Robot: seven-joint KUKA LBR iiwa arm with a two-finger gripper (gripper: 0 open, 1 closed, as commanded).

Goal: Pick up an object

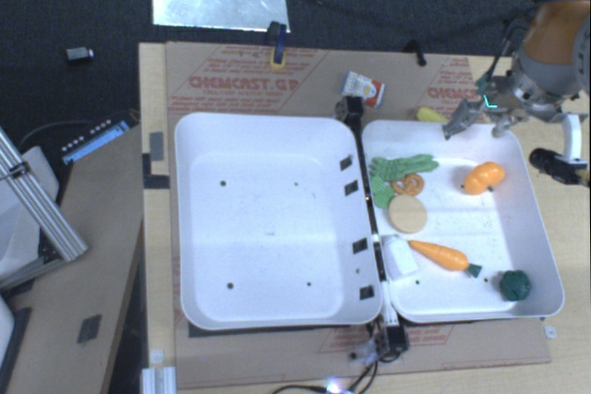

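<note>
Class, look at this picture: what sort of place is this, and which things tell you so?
Most likely a robotics lab test bench, not a kitchen. A robot arm reaches over two white bins, the food is toys such as a carrot, and cardboard sheets and loose cables surround them.

Both white bins (268, 143) are gleaming; in the right one an orange carrot (439, 255) (green-tipped) is glowing beside a tan disc (407, 216), a green leafy piece (400, 167), an orange fruit (483, 177) and, showing dark green, a ball (515, 284).
</note>
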